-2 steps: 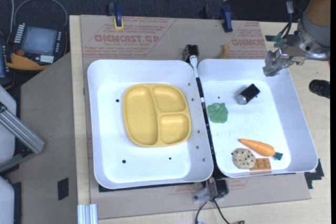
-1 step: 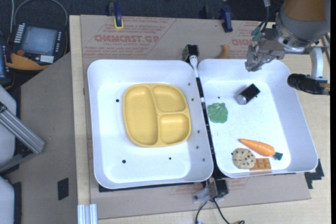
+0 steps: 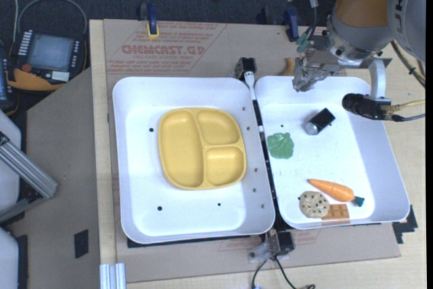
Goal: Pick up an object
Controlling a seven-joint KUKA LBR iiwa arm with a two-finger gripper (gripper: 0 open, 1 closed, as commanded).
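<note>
The right bin [image 3: 379, 166] holds a small black-and-silver cylinder [image 3: 318, 122], a green leafy piece [image 3: 280, 145], an orange carrot [image 3: 332, 190], a round speckled cookie [image 3: 312, 204] and a brown cracker [image 3: 336, 212]. My gripper [image 3: 306, 80] hangs over the far left corner of that bin, above and to the left of the cylinder. Nothing is visible between its fingers.
In the left bin [image 3: 135, 145] lies a yellow divided plate [image 3: 201, 147]. A black camera-like fitting [image 3: 362, 105] juts out beside the wrist over the right bin's far side. Clamps sit along the bench's back edge.
</note>
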